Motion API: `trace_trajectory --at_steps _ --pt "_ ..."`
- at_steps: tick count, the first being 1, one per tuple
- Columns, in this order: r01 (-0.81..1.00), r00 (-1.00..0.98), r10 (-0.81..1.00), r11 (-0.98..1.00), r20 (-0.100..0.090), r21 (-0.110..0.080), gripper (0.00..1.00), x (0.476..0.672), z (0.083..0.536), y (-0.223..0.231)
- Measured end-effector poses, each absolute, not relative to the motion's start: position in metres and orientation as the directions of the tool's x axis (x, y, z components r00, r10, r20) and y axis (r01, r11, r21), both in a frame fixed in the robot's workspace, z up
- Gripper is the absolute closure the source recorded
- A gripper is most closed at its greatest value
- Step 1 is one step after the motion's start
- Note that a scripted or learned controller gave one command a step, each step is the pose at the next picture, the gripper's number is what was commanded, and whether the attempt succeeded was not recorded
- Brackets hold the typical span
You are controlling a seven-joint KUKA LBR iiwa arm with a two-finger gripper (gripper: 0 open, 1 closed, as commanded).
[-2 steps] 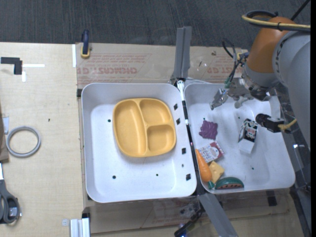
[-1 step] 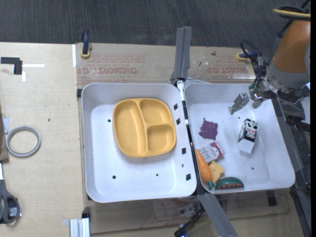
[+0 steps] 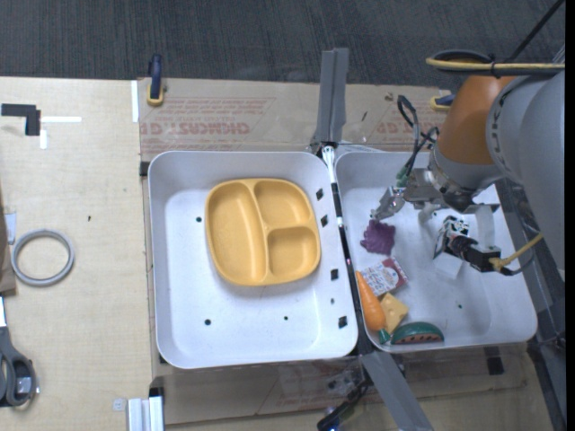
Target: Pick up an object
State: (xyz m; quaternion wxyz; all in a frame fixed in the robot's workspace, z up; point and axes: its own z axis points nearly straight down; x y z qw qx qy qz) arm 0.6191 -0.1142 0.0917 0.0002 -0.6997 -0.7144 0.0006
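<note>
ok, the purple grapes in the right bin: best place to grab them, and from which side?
Take the purple grapes across the bunch's narrow middle, coming straight down. They lie flat and apart on the right bin floor, clear of the packet below. The gripper sits just above them, so probably a short move.

camera view: fixed overhead | slanted down | both bins | arm from right

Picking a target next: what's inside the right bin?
The right bin holds a purple piece, a packet, a carrot, a yellow piece and a watermelon slice. The arm covers its far corner.
</note>
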Motion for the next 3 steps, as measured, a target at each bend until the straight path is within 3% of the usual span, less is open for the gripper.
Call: trace_trajectory --at_steps 1,2,3 --pt "1.000 -0.013 1.000 0.013 0.001 -0.003 0.00 0.477 0.091 -0.103" --pt "0.999 -0.040 0.999 0.040 0.000 -0.002 0.00 0.543 0.091 -0.094" --pt "0.997 0.076 0.997 -0.076 -0.001 -0.002 0.00 0.565 0.091 -0.098"
